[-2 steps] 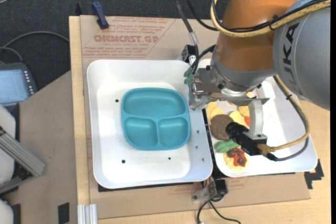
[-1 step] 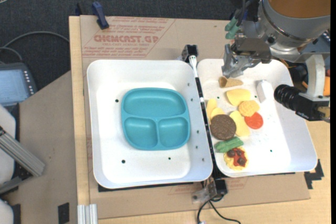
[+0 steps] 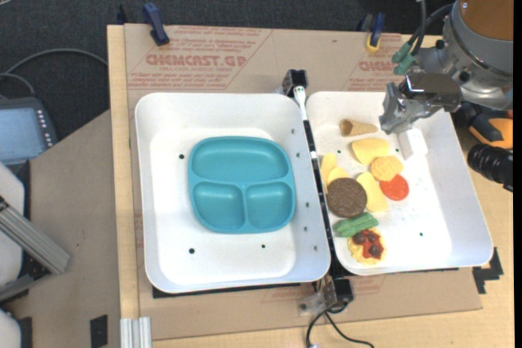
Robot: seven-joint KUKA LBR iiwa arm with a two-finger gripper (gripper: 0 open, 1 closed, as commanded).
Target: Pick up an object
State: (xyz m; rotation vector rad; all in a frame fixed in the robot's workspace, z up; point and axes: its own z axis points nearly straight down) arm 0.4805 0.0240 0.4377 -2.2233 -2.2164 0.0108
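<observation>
Toy food lies in the right bin [image 3: 444,200]: a small brown cone [image 3: 356,127], a yellow slice [image 3: 371,149], a round orange waffle [image 3: 386,168], a red tomato slice [image 3: 395,188], a dark brown cookie [image 3: 347,196], a green pea pod [image 3: 355,225] and a yellow piece with red topping [image 3: 369,244]. My gripper [image 3: 399,131] hangs over the bin's upper middle, just right of the cone and above the yellow slice. Its two fingers stand apart and open, with nothing between them.
The left bin [image 3: 163,240] holds a teal divided plate [image 3: 241,182]. A black clip [image 3: 295,82] sits at the top of the ridge between the bins. Blue clamps [image 3: 155,22] hold the cardboard base at the back. Bare white floor lies right of the food.
</observation>
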